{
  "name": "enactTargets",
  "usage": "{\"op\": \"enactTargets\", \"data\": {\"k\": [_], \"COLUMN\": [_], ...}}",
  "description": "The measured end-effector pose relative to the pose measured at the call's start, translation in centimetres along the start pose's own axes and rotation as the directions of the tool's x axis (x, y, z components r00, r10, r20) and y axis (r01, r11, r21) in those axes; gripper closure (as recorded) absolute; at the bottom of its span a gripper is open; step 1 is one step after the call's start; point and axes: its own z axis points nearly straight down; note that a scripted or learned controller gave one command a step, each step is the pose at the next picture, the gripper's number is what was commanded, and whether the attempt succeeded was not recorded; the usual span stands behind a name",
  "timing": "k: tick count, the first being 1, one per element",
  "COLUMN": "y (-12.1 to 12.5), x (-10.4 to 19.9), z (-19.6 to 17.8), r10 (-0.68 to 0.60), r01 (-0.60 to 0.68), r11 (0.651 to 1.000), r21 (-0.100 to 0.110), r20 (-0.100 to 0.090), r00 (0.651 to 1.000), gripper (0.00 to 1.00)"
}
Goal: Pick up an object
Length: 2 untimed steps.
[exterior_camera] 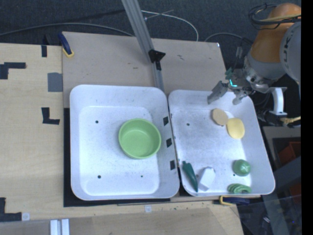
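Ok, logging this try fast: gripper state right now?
Gripper: open, holding nothing, above the right bin's far edge.

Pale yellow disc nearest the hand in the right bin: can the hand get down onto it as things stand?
Probably yes. The hand hovers open just above the disc, nothing between them; the yellow piece beside it crowds one side.

Metal pole (138,22) (slanted); blue clamp (65,45) behind.

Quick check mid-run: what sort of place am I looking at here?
Most likely a robot lab's grasping test bench: two white bins side by side on a wooden bench, toy items like a green bowl, loose cables on the floor, and the arm's claw above the right-hand bin.
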Motion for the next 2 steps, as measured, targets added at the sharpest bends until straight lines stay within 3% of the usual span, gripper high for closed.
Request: {"op": "enactTargets", "data": {"k": [2], "y": [-0.5], "x": [-0.3], "z": [10.6], "r10": [0.000], "r01": [0.000], "r11": [1.000], "r21": [0.005], "r20": [-0.001], "r00": [1.000], "gripper": [0.00]}}
